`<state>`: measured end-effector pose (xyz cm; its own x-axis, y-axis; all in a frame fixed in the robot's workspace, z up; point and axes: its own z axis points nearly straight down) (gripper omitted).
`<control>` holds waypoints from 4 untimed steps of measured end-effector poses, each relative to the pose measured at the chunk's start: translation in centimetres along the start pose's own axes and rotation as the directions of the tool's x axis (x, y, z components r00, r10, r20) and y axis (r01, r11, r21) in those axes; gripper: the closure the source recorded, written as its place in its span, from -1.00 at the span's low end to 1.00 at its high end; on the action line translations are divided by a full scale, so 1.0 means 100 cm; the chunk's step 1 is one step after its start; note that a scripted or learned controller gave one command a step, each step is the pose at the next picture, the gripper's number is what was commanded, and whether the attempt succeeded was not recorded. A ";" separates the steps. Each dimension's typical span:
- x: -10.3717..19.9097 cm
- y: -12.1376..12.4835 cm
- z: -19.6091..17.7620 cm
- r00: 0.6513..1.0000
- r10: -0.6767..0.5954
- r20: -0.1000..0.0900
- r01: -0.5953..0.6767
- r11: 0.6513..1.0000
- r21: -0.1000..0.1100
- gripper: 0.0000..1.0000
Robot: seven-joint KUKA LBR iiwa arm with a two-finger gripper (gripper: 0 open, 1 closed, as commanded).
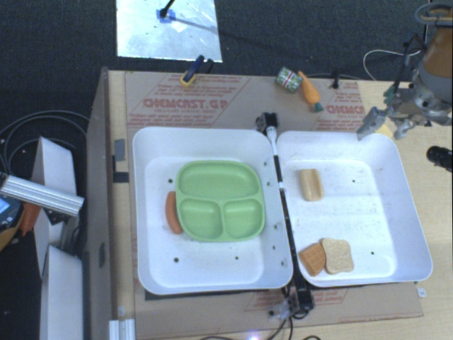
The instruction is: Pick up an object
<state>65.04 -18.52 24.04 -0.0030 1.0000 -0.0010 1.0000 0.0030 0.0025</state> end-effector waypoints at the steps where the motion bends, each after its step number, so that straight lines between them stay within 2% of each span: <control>1: 0.049 -0.004 0.082 1.000 -0.002 -0.002 0.002 1.000 0.002 -1.00; 2: 0.089 -0.029 0.151 1.000 -0.002 -0.002 0.002 1.000 0.003 -1.00; 3: 0.073 -0.039 0.156 1.000 0.001 0.000 -0.001 1.000 0.002 -1.00; 4: 0.074 -0.038 0.145 1.000 0.000 -0.001 0.000 1.000 -0.001 1.00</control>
<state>61.28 -11.18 9.51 -0.0028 1.0000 -0.0004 1.0000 0.0028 0.0031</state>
